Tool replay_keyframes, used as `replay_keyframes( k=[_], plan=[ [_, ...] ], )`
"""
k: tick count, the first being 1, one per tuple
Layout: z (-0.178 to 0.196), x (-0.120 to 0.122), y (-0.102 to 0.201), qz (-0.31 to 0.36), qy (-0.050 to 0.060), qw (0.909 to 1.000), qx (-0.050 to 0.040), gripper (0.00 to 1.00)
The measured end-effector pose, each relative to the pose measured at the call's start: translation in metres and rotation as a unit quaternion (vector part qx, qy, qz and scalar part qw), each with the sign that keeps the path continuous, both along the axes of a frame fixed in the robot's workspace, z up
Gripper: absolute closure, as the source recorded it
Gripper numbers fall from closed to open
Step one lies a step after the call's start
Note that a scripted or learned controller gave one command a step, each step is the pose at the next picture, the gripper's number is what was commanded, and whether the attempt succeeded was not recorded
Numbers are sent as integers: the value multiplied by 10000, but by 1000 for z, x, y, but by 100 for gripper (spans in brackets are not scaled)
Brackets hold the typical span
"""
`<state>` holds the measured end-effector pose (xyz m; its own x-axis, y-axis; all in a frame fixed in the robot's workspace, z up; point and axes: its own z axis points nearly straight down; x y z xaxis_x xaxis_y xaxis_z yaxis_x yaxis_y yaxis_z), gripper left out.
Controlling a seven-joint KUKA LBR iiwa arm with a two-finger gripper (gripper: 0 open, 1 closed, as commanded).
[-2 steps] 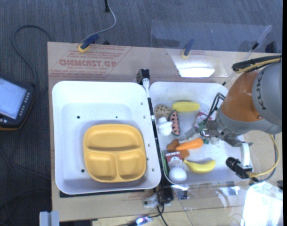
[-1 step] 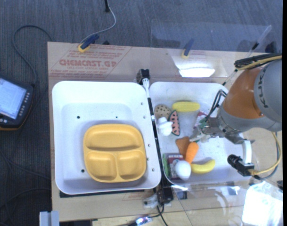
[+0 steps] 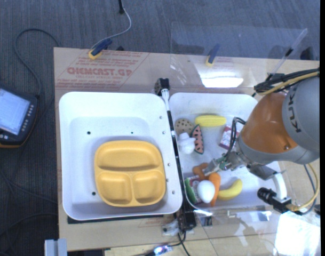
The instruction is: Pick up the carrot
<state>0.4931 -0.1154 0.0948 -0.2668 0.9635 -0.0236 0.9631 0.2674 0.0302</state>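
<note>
In the right bin [image 3: 215,99], the carrot [image 3: 214,182] lies just beside the jaws [image 3: 222,164].

I'm seeing the worktop [image 3: 98,68] lying as a tan board with red lettering near its far edge, and it's carrying two white bins side by side: the left bin [image 3: 79,111] and the right bin [image 3: 221,100], touching along their inner walls.

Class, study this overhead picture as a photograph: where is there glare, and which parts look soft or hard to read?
Camera view: strong white glare on the clear sheet behind the right bin; fainter reflections along the bench's near edge; the arm looks soft and blurred; the carrot and the small toys around it are coarse, with smeared edges; the yellow tray is evenly lit.
</note>
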Motion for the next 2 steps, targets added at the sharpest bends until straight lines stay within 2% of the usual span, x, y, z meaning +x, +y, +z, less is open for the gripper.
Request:
replay_keyframes(
  k=[1,2],
  plan=[
    [90,2,68,-1259,165,9919,95,100],
    [88,1,67,-1266,184,9917,87,0]
  ],
)
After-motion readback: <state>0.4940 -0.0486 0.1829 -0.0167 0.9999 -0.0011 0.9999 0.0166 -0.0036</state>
